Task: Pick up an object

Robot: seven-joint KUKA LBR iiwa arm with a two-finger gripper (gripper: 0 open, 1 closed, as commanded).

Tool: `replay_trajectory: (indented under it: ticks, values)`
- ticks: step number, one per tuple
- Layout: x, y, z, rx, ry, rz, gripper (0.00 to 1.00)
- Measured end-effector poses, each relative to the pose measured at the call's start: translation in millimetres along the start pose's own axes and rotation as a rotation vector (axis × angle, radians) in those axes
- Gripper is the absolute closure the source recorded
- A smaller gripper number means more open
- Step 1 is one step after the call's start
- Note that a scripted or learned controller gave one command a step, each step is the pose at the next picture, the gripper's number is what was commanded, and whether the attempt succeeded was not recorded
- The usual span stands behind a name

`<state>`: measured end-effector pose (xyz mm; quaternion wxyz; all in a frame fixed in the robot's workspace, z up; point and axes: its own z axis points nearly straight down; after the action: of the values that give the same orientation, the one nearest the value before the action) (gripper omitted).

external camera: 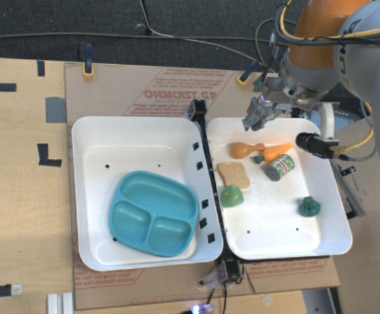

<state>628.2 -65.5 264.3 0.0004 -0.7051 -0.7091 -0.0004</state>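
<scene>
My gripper hangs over the far edge of the right bin, above and just behind the toy food. Nothing shows between its fingers. Below it lie a tan pear-shaped piece and an orange carrot side by side. A small green-labelled can lies on its side right of them. A tan bread slice and a light green round piece rest near the bin's left wall. A dark green leafy piece sits alone at the right.
The left bin holds a teal divided plate. A black divider with clips runs between the bins. Cables and a black connector hang off the arm over the right bin's far right corner.
</scene>
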Motion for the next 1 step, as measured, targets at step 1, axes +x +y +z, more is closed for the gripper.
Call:
replay_trajectory:
  ticks: [1]
  values:
    - [50.6, -8.6, 14.0, 0.002, 0.0, 0.0, 1.0]
